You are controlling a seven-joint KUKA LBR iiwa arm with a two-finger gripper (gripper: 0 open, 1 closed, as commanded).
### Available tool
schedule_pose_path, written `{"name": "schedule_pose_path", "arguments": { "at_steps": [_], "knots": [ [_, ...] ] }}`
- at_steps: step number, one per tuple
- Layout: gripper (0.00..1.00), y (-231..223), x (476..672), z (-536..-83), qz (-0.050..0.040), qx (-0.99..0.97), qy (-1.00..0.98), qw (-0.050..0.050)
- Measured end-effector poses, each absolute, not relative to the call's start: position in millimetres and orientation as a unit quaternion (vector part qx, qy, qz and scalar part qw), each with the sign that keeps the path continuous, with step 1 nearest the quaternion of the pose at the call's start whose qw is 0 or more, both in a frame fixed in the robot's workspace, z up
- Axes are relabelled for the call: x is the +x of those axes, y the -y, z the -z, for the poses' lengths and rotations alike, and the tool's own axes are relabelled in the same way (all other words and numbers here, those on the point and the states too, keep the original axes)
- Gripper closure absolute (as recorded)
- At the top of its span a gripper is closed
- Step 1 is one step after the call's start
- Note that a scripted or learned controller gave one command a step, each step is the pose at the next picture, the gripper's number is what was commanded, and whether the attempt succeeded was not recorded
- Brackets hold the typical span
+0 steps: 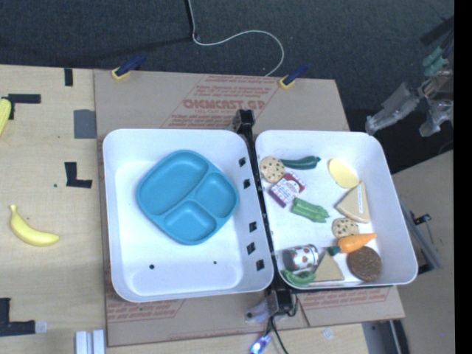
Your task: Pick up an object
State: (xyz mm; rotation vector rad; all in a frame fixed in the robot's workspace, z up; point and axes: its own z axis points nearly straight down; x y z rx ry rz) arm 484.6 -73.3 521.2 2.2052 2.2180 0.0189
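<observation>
The right bin (391, 198) holds several toy foods. Among them are a cookie (271, 169), a dark green pepper (299, 162), a yellow disc (343, 172), a red and white packet (286, 190) and a green pickle (310, 211). A pale wedge (355, 203), a carrot (356, 243), a brown patty (364, 263) and a small can (301, 257) lie there too. My gripper (413, 109) hovers off the bin's upper right corner, above the dark floor, away from every object and with nothing visibly in it.
A blue divided plate (188, 196) lies in the left bin (118, 220). A banana (29, 228) rests on the bench at far left. The bins sit on cardboard (214, 98), with a white cable (243, 39) behind.
</observation>
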Motion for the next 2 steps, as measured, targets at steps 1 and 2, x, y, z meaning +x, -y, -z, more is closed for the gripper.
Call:
{"name": "schedule_pose_path", "arguments": {
  "at_steps": [1, 2],
  "knots": [
    [1.0, 75, 484.2, -523, 0.0008, 0.707, -0.707, 0.001],
    [1.0, 15, 482.4, -392, 0.0053, 0.705, -0.709, -0.006]
  ]
}}
